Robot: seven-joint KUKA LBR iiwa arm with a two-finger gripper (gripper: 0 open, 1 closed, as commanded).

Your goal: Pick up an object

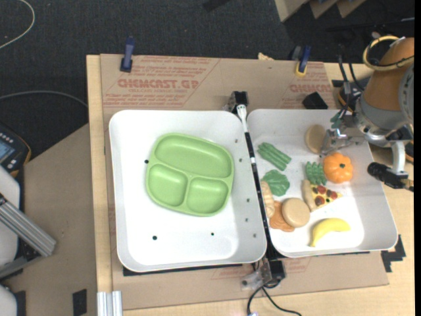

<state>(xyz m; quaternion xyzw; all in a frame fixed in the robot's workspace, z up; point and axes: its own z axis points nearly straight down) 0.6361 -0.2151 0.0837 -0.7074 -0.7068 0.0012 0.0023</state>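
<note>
**Operator:** Reporting status, please: how far along is the pick?

**Arm:** Hovering at the far right corner of the right bin (375,232), I am positioning my gripper (339,135) just above the orange (338,167) and beside a tan round piece (316,138). Nothing is sitting between my fingers as far as the view shows, so the pick is not yet done. Whether the claw is open or closed I cannot tell; the wrist is hiding it.

**Operator:** Where are the candidate objects lying?

**Arm:** All are lying in the right bin. The orange is nearest me, touching a green leafy piece (314,172). A pizza slice (320,195) is lying just below it, a banana (329,228) is resting near the front edge, and a cookie (294,212) is sitting to its left. A green tray (189,174) is occupying the left bin (131,229).

**Operator:** What is remaining?

**Arm:** I am judging that the descent, the closing and the lift are all remaining. The orange's roundness is risking a slip.
</note>
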